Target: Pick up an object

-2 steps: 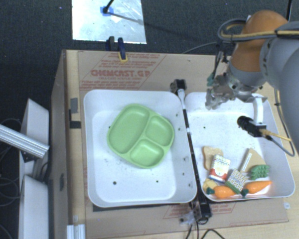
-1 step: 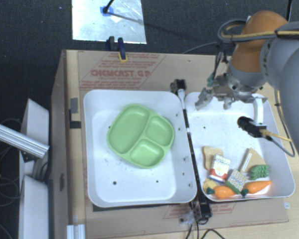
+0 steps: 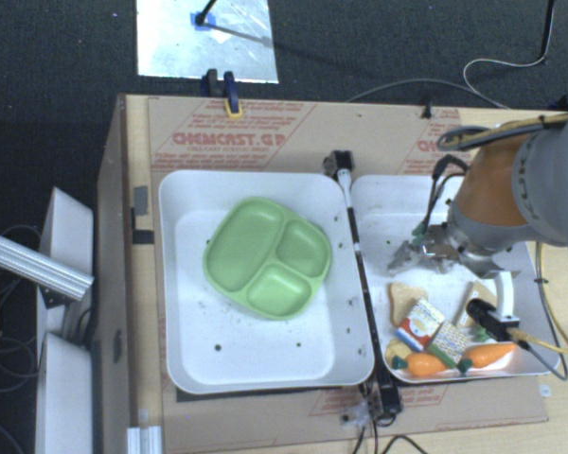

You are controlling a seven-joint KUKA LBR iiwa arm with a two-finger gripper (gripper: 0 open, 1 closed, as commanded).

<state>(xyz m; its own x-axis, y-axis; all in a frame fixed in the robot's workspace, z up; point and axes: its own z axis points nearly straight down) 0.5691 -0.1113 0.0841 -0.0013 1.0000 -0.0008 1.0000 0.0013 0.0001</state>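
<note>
My gripper [image 3: 422,253] hangs over the middle of the right bin [image 3: 383,201], its fingers spread open with nothing between them. Just below it, at the bin's near end, lies a heap of toy food. There is a tan bread slice [image 3: 404,297], a red, white and blue carton [image 3: 418,328], a patterned box [image 3: 450,335], a small orange piece [image 3: 423,364] and an orange carrot [image 3: 488,355]. The bread slice is the nearest piece to the fingertips, and it lies apart from them.
The left bin [image 3: 194,348] holds a green divided plate [image 3: 269,256] near its centre. A black divider bar [image 3: 352,235] runs between the two bins. The arm's grey and orange wrist [image 3: 497,192] covers the right bin's right side.
</note>
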